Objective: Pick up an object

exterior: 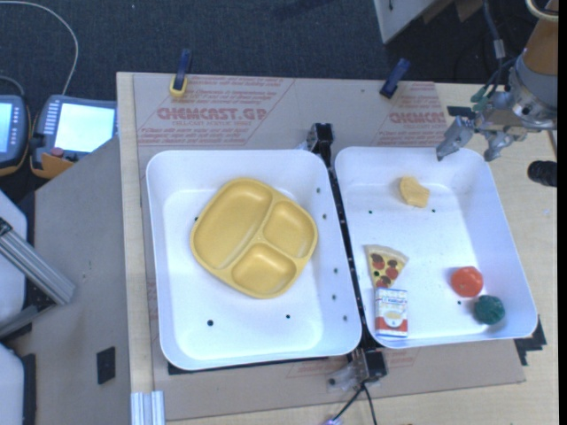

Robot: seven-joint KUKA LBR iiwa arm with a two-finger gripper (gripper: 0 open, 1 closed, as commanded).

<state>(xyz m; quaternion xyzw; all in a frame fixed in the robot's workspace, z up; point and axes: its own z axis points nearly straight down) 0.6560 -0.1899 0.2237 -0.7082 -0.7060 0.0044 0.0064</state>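
My gripper [472, 144] hangs open over the far right corner of the right bin [505, 228], with nothing between its fingers. Below and left of it lies a small yellow chunk [413, 191]. A pizza slice toy [385, 265] and a small white carton [392, 312] lie near the bin's left front. A red tomato-like ball [467, 281] and a dark green ball [488, 309] rest at the front right.
The left bin [168, 237] holds a yellow divided plate [254, 236]. Blue clamps [181, 71] [395, 76] pin the cardboard at the back edge. A tablet [78, 127] sits off the bench to the left.
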